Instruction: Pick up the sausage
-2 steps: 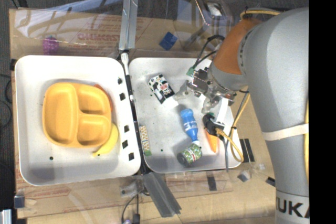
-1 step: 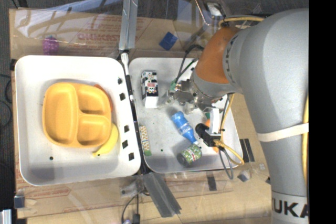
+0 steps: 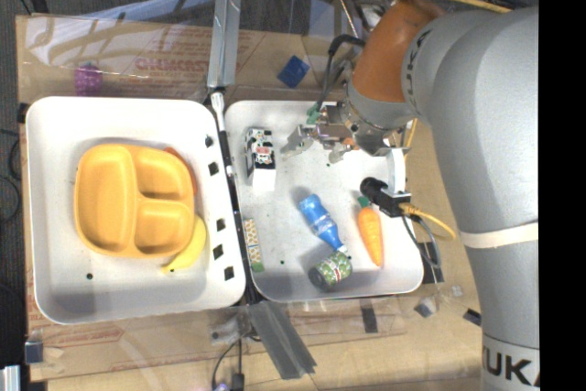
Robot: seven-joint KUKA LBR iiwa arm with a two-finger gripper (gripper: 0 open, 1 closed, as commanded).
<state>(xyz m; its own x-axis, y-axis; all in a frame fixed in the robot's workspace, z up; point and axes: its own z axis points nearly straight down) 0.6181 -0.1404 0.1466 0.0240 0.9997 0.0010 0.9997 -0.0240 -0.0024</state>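
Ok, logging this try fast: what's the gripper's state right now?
Gripper: cannot be told; it sits over the right bin, near its far edge.

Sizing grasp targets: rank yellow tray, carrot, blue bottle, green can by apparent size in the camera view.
1. yellow tray, by far the largest.
2. carrot and blue bottle: look about alike in length, so I won't rank them.
3. green can, the smallest.
All lie at bin level, so nearness should barely skew this.
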